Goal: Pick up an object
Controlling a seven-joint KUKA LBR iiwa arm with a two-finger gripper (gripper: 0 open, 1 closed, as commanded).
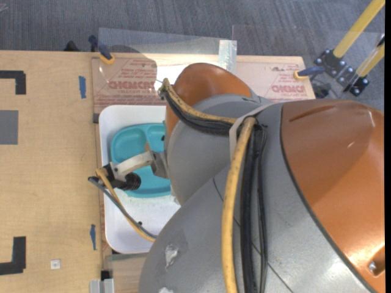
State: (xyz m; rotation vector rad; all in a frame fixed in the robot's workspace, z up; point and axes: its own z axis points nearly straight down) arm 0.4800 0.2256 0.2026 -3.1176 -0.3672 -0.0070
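The grey arm [287, 224] of a KUKA iiwa, its orange casing [342, 163] closest to the lens, reaches in from 3 o'clock and covers much of the worktop [49, 163]. Its end effector [157, 163] sits low over a white bin [116, 237] at 9 o'clock from centre, just above or against a teal dish [131, 140]. The dish is the one loose thing seen in the bin and the likely target. It lies flat in the bin's upper half, its right part hidden beneath the wrist. Whether the end effector is apart, together or clamped on the dish cannot be told, because the wrist blocks it.

The pick looks risky. The dish is broad, shallow and smooth-looking, so a grip on its rim could slip, or the dish could tilt and drop back as it lifts. A descent landing on the rim rather than astride it might instead shove the dish against the bin wall at 9 o'clock.

At 12 o'clock a brown-papered panel [131, 81] carries red lettering that reads "CHEMCA", the rest running under the arm. The same word shows again at 1 o'clock. The smaller print is too fine to read. Blue tape [82, 87] and black corner marks [13, 81] dot the worktop at 10 o'clock.
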